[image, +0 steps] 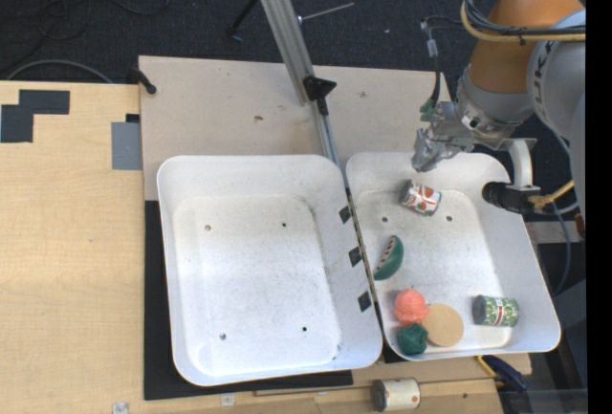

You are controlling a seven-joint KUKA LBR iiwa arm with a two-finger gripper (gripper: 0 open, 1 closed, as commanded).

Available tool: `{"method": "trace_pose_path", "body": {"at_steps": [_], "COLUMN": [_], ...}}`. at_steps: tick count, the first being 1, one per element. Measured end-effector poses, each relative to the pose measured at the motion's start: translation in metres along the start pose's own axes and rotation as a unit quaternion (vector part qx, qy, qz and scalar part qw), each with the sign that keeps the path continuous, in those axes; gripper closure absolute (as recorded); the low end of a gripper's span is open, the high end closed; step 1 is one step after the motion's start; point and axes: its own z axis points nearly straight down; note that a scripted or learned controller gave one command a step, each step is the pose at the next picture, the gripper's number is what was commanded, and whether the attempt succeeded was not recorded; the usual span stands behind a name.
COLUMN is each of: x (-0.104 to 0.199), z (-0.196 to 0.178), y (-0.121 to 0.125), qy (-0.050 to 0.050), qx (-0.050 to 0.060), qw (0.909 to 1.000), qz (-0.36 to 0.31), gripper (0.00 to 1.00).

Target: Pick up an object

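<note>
On the desk [239, 106], the left bin [182, 211] is passed over; in the right bin [535, 307], a small red-and-white can [421, 198] is seen lying on its side at the far end. The tool [426, 152] hangs just beyond and above it, nothing pinched; its spread cannot be told.

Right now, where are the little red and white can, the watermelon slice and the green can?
Red and white can [421, 199], camera view, its side.
Watermelon slice [388, 257], camera view, its red flesh.
Green can [495, 311], camera view, its label.
</note>
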Motion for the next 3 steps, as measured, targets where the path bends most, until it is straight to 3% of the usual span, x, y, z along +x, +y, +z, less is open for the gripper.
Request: {"method": "trace_pose_path", "body": {"at_steps": [1,3], "x": [0.001,0.089], "z": [0.004,0.009], "y": [0.0,-0.035], "qy": [0.0,0.002], "qx": [0.002,0.005], "qw": [1.0,1.0], "qz": [-0.001,-0.002], "gripper": [1.0,1.0]}}
